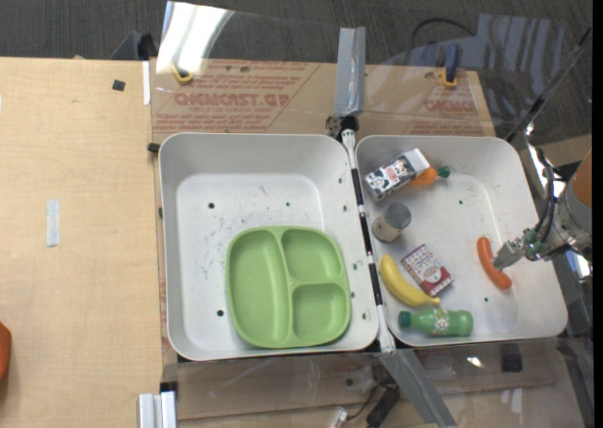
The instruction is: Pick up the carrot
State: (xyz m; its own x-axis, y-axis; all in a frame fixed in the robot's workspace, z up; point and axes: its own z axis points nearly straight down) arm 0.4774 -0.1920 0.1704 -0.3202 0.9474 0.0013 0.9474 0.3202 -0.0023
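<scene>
Two white bins sit side by side on the surface. Left bin point(188, 228) holds a green divided plate point(288, 287), lying flat toward the near edge.

Right bin point(499, 157) contents: carrot point(429, 174) at the far side, orange with a green tip, partly tucked under a small milk carton point(392, 174) that lies tilted against it. Just in front of the carton, a grey can point(392, 221). Further toward the near edge: a red-and-white packet point(426, 269), a banana point(403, 283) touching the packet's left side, and a green bottle point(435, 322) lying on its side near the front wall. An orange-red sausage point(493, 262) lies toward the right wall.

End effector point(516, 254) is low at the right side of the right bin, tip just beside the sausage's right end, well apart from the carrot. Open or closed: cannot tell from this view. Nothing is seen between its tips.
</scene>
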